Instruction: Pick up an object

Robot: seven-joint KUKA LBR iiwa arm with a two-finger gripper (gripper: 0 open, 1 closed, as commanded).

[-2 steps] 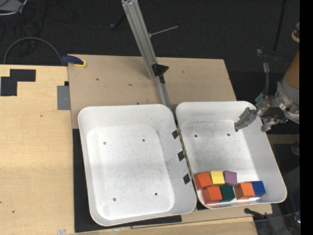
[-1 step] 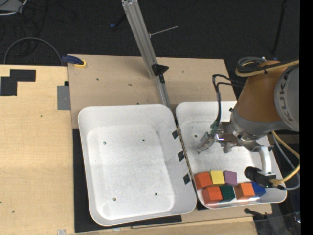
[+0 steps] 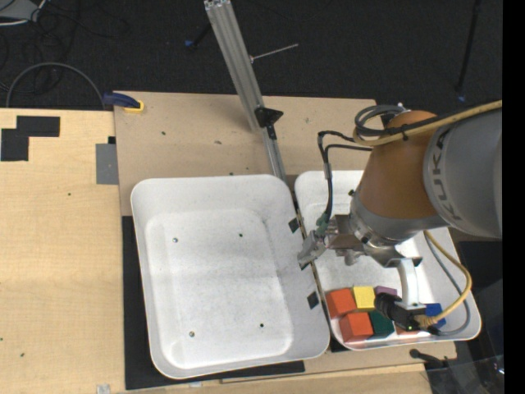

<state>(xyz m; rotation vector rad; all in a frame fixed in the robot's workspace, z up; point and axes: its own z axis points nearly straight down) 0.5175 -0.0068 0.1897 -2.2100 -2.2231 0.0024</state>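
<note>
The gripper hangs at the left edge of the right bin, just beside the wall it shares w/ the left bin, right of mid-frame. The things to pick sit below and right of it, packed into the bin's bottom corner. An orange block is nearest, w/ a yellow block touching it on the right, and a red block and a green block just below those. All 4 look approx. cubic, so there's no long axis to line up w/. Likely next move: shift down-frame and a bit right to get over the orange block. Nothing is seen in the gripper, and from this angle I can't tell if it's spread or closed.
</note>
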